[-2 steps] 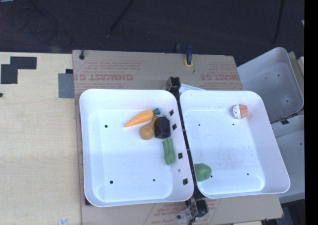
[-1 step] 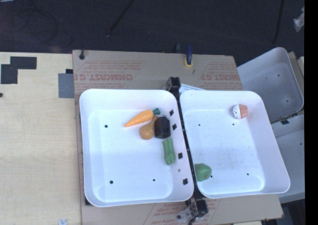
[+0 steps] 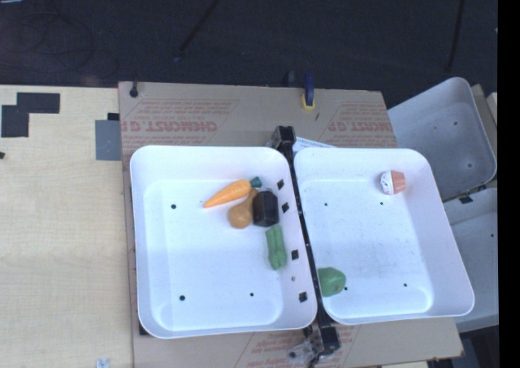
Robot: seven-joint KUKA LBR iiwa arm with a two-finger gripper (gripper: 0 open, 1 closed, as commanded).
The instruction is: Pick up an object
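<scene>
At the far left of the frame lies the pale wood-grain table [image 3: 57, 220], with a few dark and grey rectangular patches near its upper left. On it sits a brown cardboard sheet [image 3: 211, 114] printed with reddish lettering, and this sheet carries both bins.

The left shallow white plastic bin [image 3: 154, 277] fills the centre-left of the frame. In its upper right part lies an orange toy carrot with a small green tip [image 3: 228, 192], slanted, its point toward the lower left. Just below it and touching is a tan pear-shaped toy [image 3: 240, 214]. Pressed against that toy's right side is a dark, nearly black rounded block [image 3: 265, 208]. Just below the block lies a green elongated toy vegetable [image 3: 276, 247], running up and down close to the bin's right wall.

Between the two bins runs a dark strip with black clips [image 3: 297, 220].

The right shallow white plastic bin [image 3: 439, 277] holds a green rounded toy [image 3: 331, 281] in its lower left corner, against the wall, and a small round orange-and-white object [image 3: 392, 182] in its upper right corner, well apart from the green one.

At the right edge of the frame a grey-white sheet-like panel [image 3: 447, 127] lies above and beside the right bin.

The gripper's position and state cannot be told from this view.
</scene>
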